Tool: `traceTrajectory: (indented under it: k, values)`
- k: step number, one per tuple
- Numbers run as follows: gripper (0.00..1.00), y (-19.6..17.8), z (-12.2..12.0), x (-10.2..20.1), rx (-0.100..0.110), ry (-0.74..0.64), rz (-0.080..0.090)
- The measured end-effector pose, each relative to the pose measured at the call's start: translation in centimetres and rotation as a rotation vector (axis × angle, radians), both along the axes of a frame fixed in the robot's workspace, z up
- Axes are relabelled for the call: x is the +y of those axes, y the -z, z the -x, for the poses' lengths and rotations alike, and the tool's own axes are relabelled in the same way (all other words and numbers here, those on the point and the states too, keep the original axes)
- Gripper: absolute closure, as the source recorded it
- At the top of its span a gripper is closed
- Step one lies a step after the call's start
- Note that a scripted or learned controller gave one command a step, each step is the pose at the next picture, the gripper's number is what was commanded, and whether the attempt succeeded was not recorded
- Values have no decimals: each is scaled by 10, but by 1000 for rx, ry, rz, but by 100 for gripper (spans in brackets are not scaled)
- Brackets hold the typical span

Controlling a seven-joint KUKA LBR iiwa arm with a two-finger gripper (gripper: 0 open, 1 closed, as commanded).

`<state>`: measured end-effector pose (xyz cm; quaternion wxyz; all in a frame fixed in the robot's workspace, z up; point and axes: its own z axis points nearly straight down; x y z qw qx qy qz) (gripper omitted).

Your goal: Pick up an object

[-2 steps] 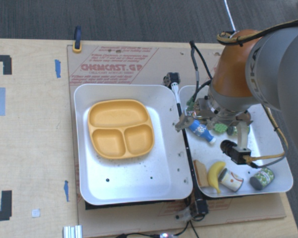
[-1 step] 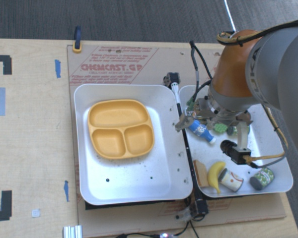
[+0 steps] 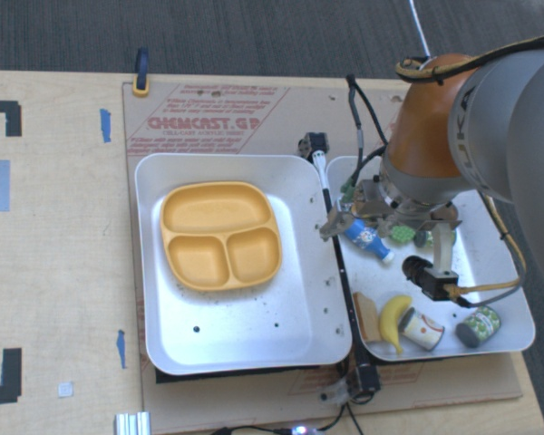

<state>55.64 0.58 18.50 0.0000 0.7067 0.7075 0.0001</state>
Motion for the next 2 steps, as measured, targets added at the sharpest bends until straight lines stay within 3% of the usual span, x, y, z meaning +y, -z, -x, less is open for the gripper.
traceTrajectory:
  k: [2]
  values:
    - [0, 0, 0, 0, 0, 0, 0]
